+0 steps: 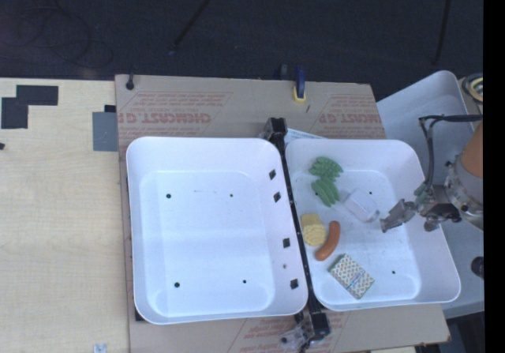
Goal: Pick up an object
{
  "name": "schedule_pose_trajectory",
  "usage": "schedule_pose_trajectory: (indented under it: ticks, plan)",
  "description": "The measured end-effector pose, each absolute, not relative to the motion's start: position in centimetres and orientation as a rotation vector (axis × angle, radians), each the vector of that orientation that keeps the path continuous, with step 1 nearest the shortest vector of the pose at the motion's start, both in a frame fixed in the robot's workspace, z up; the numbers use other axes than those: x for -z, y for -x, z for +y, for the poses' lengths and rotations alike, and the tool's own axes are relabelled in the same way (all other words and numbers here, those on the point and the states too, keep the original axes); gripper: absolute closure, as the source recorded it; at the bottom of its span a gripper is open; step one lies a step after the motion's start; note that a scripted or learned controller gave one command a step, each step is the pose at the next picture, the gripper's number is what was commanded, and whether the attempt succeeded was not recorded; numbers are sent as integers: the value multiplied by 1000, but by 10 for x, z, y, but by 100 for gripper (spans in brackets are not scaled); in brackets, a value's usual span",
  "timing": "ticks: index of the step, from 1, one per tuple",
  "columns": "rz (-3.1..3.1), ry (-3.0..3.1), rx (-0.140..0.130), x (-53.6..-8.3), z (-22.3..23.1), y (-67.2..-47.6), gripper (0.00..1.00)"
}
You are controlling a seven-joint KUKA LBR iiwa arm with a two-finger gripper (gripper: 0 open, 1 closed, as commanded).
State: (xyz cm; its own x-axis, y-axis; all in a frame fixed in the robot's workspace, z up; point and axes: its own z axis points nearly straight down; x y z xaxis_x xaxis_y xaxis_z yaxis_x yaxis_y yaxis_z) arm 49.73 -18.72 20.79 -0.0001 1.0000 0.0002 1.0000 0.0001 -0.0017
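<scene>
You see the hand (394,218) low in the right bin (430,280), whether gripping I cannot tell, and the sausage (328,240) near the bin's left wall looks light, smooth and perhaps slippery, so take it across its middle.

The grey two-finger gripper (392,223) hangs over the right shallow white plastic bin (430,284). A green leafy toy (325,178), orange sausage (328,240) and patterned packet (351,276) lie there.
</scene>
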Motion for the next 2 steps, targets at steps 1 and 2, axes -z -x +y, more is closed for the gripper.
schedule_pose_trajectory:
  ticks: [1,2]
  plan:
    - [-2219,2220,-2,-218,-188,-497,100]
    - [-2233,2210,5,-266,-78,-513,100]
